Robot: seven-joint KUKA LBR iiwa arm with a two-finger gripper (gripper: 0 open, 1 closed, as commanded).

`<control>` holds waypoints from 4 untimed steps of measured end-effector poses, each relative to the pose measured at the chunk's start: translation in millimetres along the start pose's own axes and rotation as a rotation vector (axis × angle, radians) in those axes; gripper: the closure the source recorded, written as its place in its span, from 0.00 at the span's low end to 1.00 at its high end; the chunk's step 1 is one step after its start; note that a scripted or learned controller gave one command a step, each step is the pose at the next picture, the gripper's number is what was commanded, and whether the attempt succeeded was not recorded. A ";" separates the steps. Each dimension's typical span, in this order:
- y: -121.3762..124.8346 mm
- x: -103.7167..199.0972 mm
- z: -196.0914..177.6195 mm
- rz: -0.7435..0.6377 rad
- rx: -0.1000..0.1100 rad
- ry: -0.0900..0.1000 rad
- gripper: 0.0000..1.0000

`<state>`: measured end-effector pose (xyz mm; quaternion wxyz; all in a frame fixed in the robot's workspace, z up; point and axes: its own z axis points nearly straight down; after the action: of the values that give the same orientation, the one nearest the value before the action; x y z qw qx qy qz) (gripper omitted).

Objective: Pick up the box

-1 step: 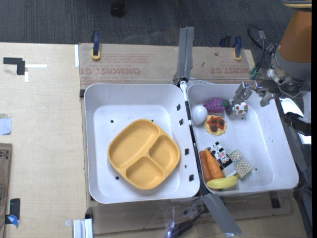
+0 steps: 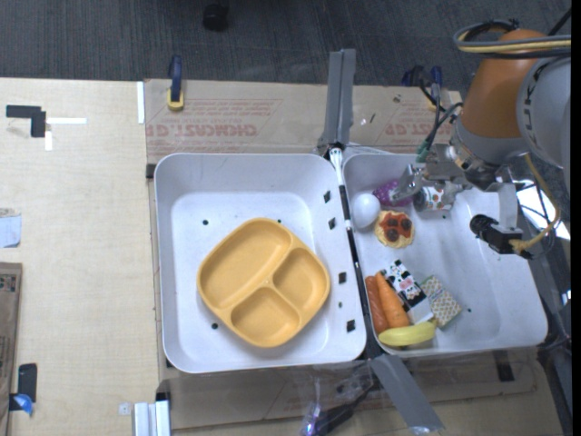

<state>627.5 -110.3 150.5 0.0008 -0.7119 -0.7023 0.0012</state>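
Claw: the claw [image 2: 425, 182] is seen low over the far end of the right-hand shallow white bin [image 2: 495, 293], carried by the grey arm with the orange band [image 2: 508, 89]; whether it is spread or pressed together cannot be told, and nothing can be made out as gripped.
Surface: the pale wooden surface [image 2: 73, 243] is left bare beside the bins, so all work is confined to them.
Left bin: the left-hand shallow white bin [image 2: 163, 243] is occupied by a yellow plastic plate with three compartments [image 2: 263, 282], laid flat and askew.
Far cluster: a white round ball [image 2: 365, 210], a small purple object [image 2: 390, 192] and a round tan toy with dark spots [image 2: 395, 228] are gathered just beside the claw, against the dividing wall.
Near cluster: an orange toy carrot [image 2: 386, 305] and a yellow toy banana [image 2: 407, 335] are crowded into the near left corner.
Box: the small black-and-white cow-patterned box [image 2: 404, 282] is judged to be the target; it lies touching the carrot, well apart from the claw.
Neighbour: a small grey chequered box [image 2: 442, 302] is lying just beside it, so the target could be mistaken.
Stage: the pick is judged not yet done, since the box is resting on the bin floor.
Next move: a shift towards the near end would be needed, then a descent clear of the carrot.
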 end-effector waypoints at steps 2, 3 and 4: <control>-18.0 -43.9 38.6 0.003 -0.004 -0.001 0.00; -62.9 -29.9 39.6 -0.132 -0.001 0.000 0.00; -11.8 -54.9 34.2 -0.028 -0.003 -0.001 0.00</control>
<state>614.9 -165.1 116.4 -0.0006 -0.7018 -0.7124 0.0005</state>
